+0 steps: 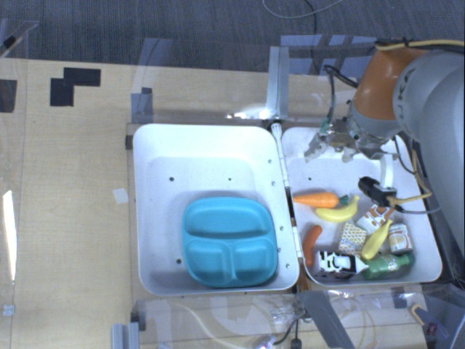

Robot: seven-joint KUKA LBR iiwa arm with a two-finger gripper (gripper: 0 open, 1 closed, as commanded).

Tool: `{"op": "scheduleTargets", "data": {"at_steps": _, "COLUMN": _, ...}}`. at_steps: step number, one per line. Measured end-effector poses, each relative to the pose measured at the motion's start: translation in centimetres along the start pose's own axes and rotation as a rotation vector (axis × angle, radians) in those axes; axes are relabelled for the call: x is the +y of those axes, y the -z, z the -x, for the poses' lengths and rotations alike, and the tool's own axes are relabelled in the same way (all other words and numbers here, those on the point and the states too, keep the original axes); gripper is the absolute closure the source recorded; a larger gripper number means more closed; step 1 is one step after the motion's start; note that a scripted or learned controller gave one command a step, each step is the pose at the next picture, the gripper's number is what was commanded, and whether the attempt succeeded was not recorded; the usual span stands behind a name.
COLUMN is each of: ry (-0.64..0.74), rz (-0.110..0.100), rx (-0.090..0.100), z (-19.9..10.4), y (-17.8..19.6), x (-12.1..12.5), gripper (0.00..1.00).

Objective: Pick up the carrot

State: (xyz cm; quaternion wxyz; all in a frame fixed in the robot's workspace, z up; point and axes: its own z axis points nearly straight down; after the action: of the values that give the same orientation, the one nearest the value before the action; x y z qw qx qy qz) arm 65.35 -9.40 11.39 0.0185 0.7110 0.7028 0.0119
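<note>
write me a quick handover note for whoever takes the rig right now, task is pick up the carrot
Gripper: up over the back of the right bin, nothing seen in it; whether the jaws are open or shut can't be told from this view.
Carrot: lying in the right bin near its left wall, touching the banana on its right side. A second orange-red piece lies nearer the front.
Blue tray: in the left bin, not part of the job.
Done: nothing yet, carrot not lifted.
Left: come down on the carrot, close, lift it clear.
</note>
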Motion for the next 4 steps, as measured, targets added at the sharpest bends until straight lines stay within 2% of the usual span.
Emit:
{"op": "scheduleTargets", "data": {"at_steps": 1, "ry": 0.162, "rz": -0.036, "rx": 0.012, "z": -2.9, "y": 7.5, "x": -5.1, "gripper": 0.0}}
{"op": "scheduleTargets", "data": {"at_steps": 2, "ry": 0.326, "rz": -0.017, "rx": 0.013, "z": 1.5, "y": -0.1, "x": -6.5, "gripper": 0.0}}
{"op": "scheduleTargets", "data": {"at_steps": 3, "ry": 0.278, "rz": -0.025, "rx": 0.011, "z": 0.2, "y": -1.9, "x": -9.9, "gripper": 0.0}}
{"op": "scheduleTargets", "data": {"at_steps": 4, "ry": 0.282, "rz": -0.014, "rx": 0.012, "z": 0.0, "y": -0.6, "x": -9.5, "gripper": 1.0}}
